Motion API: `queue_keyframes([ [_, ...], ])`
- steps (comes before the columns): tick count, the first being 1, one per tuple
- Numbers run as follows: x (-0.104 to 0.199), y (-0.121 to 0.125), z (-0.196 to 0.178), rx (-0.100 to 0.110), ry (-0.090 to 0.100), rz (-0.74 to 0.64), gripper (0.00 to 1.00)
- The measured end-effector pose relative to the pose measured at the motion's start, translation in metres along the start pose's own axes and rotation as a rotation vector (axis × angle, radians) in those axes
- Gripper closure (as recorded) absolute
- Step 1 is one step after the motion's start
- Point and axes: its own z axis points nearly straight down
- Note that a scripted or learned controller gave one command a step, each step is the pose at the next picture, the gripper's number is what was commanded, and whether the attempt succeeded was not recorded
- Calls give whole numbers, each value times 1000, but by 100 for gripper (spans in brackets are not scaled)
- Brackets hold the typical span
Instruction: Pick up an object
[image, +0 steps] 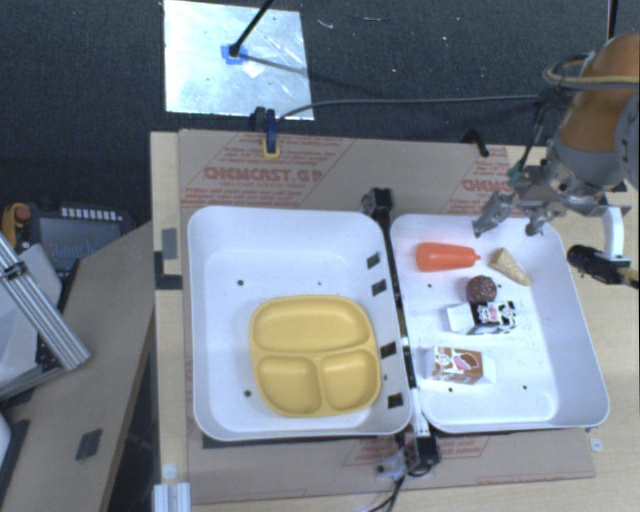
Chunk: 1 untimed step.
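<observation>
1. Bins sit side by side on the bench. The left bin (215, 300) holds a yellow tray (313, 353) with three parts. That tray is big and flat, so it is a poor pick.

2. Lowest in the frame, in the right bin (580, 395), lies a small flat packet (458, 364) with a brown and red picture on it. It lies flat on the floor of the bin, so I think it is hard to pinch.

3. A little higher is a small black and white box (484, 316). Touching its top edge, or just beside it, is a dark round thing (481, 289) like a little ball. These two are close together, so a grab there may bump both.

4. Higher again lies an orange carrot toy (446, 257), pointing right. To its right is a tan wedge (509, 266).

5. The gripper (516, 213) hangs over the upper right edge of the right bin, above all the toys in the frame. Its two fingers look spread apart, with nothing between them.

6. The carrot toy is just below and left of the gripper. The wedge is just below it.

7. I think the carrot is the best pick. It is long, thin and has room around it. The arm needs to go down and close across the thin side, near the middle.
</observation>
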Motion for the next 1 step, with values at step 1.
queue_keyframes([
  [1, 0, 3, -8, -13, -2, -2, 0],
])
